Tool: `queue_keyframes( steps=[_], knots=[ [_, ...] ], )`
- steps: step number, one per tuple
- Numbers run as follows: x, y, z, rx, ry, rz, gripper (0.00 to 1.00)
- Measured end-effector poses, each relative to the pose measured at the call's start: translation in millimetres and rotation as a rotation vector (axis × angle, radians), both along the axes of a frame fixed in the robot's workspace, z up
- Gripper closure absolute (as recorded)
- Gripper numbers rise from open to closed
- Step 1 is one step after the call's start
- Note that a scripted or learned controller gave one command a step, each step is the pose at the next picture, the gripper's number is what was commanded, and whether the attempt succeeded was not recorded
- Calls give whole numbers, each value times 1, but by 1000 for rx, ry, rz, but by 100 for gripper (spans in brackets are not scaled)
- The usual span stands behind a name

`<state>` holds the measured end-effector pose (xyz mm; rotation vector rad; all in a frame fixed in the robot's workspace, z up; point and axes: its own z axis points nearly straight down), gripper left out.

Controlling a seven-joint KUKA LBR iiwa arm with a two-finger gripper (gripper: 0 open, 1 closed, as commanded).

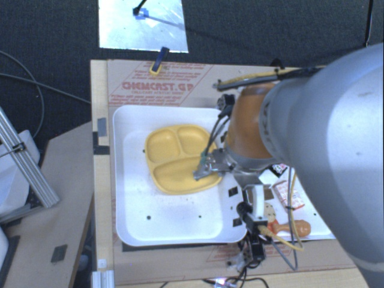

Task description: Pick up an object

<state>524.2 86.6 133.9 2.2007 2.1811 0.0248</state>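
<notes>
While arm [312, 119] hangs over yellow divided plate [180, 158] in left bin [129, 161], fingers' state unclear.

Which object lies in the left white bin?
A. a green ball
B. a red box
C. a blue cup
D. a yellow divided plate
D: a yellow plate with three compartments lies flat in the left white bin, towards the bin's right side, next to the arm.

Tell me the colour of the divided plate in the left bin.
Yellow; the plate shows best in the camera view.
</notes>
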Motion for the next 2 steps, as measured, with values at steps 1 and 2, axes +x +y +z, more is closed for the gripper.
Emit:
queue_keyframes(
  steps=[1,2],
  knots=[
    [5,2,1,-4,18,-5,0],
    [16,43,185,24,24,18,0]
  ],
)
